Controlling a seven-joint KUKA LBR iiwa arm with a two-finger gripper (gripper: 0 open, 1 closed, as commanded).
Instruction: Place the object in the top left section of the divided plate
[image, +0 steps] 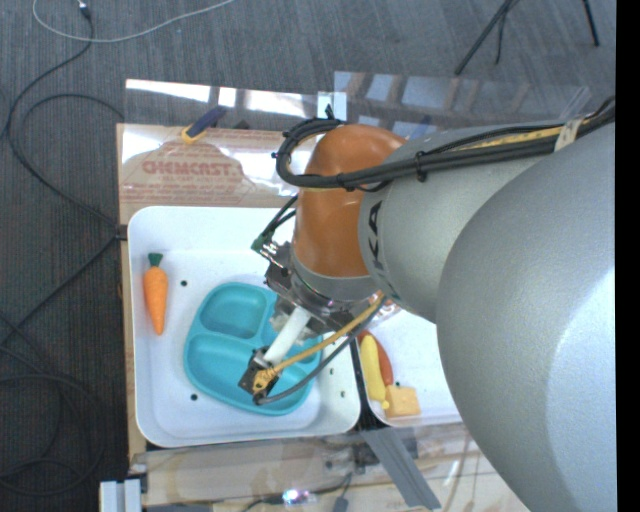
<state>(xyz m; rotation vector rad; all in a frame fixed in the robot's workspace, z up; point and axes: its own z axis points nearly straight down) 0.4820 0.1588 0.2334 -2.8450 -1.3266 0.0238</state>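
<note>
An orange toy carrot (155, 293) with a green top lies in the left bin, close to its left wall and apart from the plate. The teal divided plate (218, 358) sits in the middle of that bin, and its two left sections are bare. My gripper (303, 310) hangs under the orange wrist band over the plate's right side and hides that part of the plate. I see nothing held in it.
The left white bin (180, 425) holds the carrot and the plate. In the right bin (410, 330), a yellow banana-like piece (372, 368) and a yellow block (403, 402) lie near the front left corner. The big grey arm covers the right of the view.
</note>
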